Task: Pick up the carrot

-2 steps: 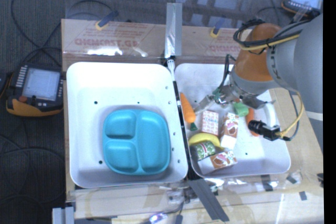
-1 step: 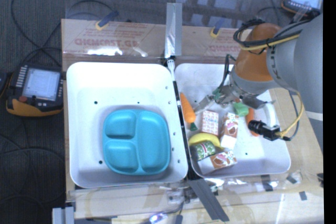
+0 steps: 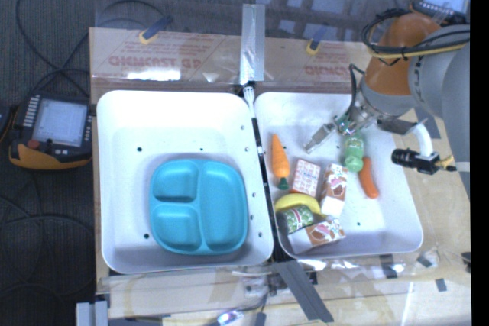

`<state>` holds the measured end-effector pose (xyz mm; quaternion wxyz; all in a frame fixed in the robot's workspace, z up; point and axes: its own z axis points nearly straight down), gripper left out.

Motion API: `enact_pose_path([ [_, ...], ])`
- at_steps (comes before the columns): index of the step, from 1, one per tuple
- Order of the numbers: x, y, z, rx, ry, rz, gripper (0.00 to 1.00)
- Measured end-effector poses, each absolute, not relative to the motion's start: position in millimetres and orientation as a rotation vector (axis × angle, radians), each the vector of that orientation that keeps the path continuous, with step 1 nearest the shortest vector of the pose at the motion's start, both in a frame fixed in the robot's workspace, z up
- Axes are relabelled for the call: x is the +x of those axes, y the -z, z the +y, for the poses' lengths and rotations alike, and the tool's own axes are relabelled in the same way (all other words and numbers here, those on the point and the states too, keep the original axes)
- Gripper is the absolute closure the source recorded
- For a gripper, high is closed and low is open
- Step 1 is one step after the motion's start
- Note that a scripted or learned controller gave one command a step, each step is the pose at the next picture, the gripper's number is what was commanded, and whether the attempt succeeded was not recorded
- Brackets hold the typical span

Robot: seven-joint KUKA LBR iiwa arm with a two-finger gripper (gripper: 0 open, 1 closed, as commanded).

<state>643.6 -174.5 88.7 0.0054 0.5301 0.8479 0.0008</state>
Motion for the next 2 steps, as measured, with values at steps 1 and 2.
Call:
enact_pose_path([
  [1,669.3,-185,-74,1.713,-0.002,2.631,0.00],
  [2,609.9,-90,-131,1.880,-0.003,2.507,0.00],
])
